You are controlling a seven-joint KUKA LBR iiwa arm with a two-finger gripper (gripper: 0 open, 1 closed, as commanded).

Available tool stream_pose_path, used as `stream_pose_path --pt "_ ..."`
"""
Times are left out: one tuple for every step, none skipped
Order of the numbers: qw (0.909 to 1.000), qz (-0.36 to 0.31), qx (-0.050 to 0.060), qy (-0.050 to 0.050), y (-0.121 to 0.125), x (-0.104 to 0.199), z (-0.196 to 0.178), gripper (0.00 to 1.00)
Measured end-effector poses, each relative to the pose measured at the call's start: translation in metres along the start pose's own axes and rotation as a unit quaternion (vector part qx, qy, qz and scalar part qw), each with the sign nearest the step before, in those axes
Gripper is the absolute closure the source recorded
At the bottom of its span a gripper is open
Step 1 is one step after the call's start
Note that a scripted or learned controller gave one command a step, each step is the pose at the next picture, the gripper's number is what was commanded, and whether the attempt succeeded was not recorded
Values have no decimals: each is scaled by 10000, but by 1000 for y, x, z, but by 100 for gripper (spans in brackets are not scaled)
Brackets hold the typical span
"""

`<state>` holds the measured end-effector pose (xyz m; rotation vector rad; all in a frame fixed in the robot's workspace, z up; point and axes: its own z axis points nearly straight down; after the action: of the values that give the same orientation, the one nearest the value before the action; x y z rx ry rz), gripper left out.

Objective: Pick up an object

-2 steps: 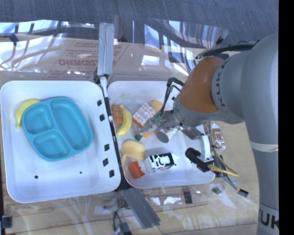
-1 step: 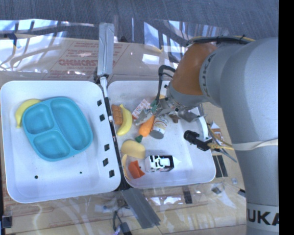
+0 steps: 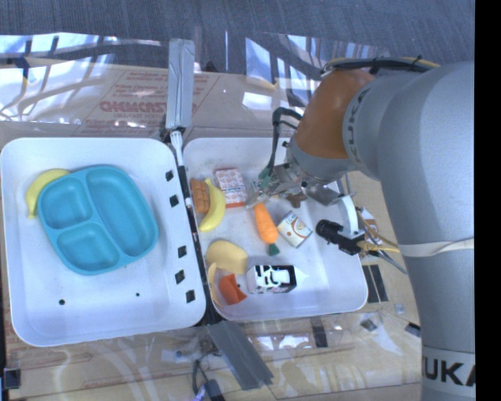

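Note:
In the right bin (image 3: 342, 286) lie an orange carrot (image 3: 265, 225), a small white carton (image 3: 295, 230), a pink-and-white box (image 3: 229, 181), a yellow banana (image 3: 215, 208), a brown waffle piece (image 3: 200, 195), a pale yellow fruit (image 3: 224, 253), a red piece (image 3: 231, 289) and a black-and-white box (image 3: 271, 277). My gripper (image 3: 273, 184) hangs low over the bin's upper middle, just above the carrot's top end and to the right of the pink-and-white box. The wrist hides much of it.
The left bin (image 3: 33, 307) holds a blue divided plate (image 3: 96, 218) with a second yellow banana (image 3: 40, 186) tucked at its left edge. The grey arm (image 3: 417, 165) covers the right bin's right side. Crinkled clear plastic (image 3: 108, 90) lies behind both bins.

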<state>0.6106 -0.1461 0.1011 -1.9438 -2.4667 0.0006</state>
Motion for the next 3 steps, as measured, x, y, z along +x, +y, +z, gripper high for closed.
stream_pose_path --pt "9999 -101 -32 -3 23 89 -94 100" --pt "9988 -484 -3 -4 70 92 -90 100" --pt "9988 -486 -2 -6 70 92 -90 0"
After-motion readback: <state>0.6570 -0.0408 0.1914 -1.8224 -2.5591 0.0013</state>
